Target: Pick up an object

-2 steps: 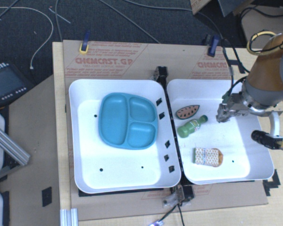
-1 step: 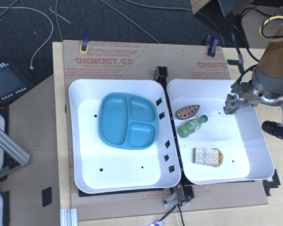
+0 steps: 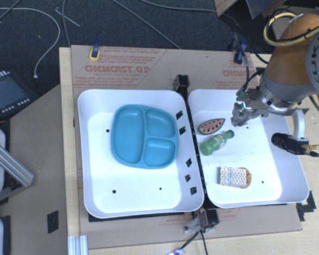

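The right bin [image 3: 287, 187] holds three things: a brown almond-shaped piece [image 3: 211, 125] near its left wall, a small green bottle [image 3: 215, 142] lying just below it, and a wrapped snack with a white patterned cover [image 3: 234, 177] toward the front. My gripper [image 3: 241, 116] hangs over the upper middle of that bin, to the right of the brown piece and above the bottle's cap. I see nothing between its fingers. From this angle their spread is hidden by the wrist.
The left bin [image 3: 95, 185] contains a blue divided plate [image 3: 144, 136]. Black clips run along the wall between the two bins. Cables lie on the floor beyond the bench, and a dark screen [image 3: 6, 92] sits at far left.
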